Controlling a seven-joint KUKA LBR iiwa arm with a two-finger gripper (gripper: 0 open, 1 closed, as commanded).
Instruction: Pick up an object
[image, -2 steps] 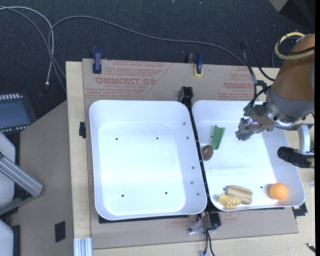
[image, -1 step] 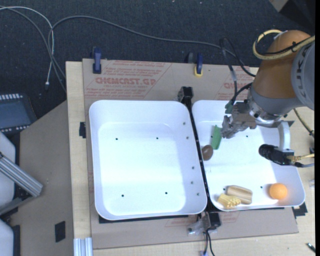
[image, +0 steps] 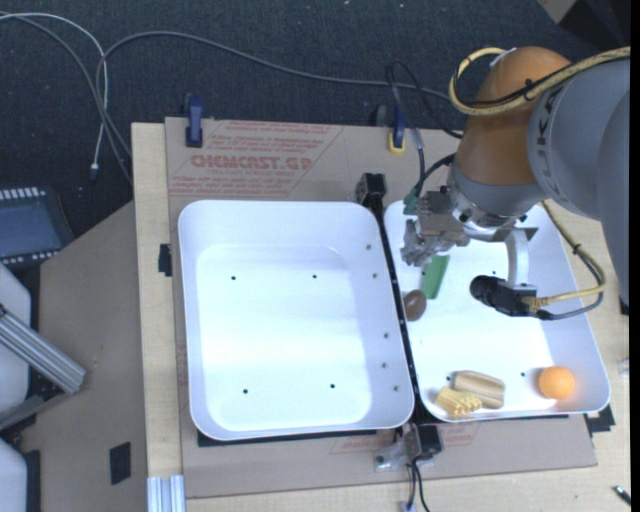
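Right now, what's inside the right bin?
In the right bin: a green object under the gripper, a brown object, a tan roll, a yellow piece, an orange ball. The arm covers the far part.

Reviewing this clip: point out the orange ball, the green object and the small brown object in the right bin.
orange ball (image: 557, 383), camera view, middle of the ball.
green object (image: 435, 276), camera view, middle of its body below the gripper.
small brown object (image: 414, 304), camera view, its rounded top, near the bin's left wall.
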